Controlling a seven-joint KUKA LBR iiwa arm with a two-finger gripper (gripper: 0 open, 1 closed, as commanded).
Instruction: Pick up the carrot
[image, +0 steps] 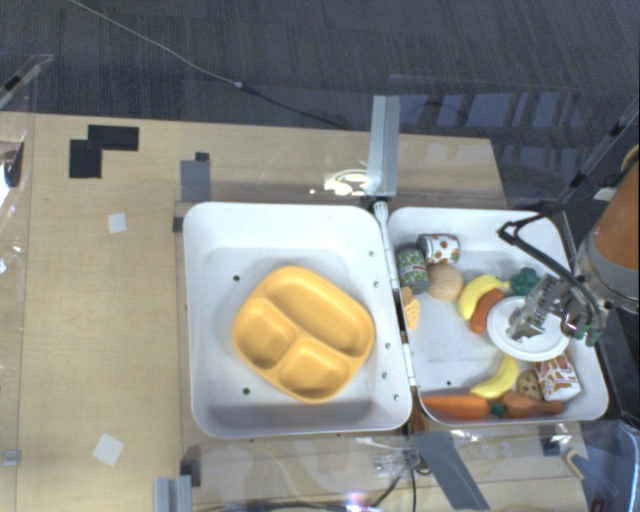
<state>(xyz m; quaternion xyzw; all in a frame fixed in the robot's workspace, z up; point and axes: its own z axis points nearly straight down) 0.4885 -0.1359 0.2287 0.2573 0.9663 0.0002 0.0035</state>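
The claw (530, 322) hovers over a white plate (527, 343), its opening impossible to tell; the carrot (456, 406) lies at the right bin's (440, 340) near edge

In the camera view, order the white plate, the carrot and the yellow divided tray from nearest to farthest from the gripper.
1. White plate: directly under the gripper, right bin.
2. Carrot: at the right bin's front edge, down-left of the gripper.
3. Yellow divided tray: in the left bin, far across the divider.
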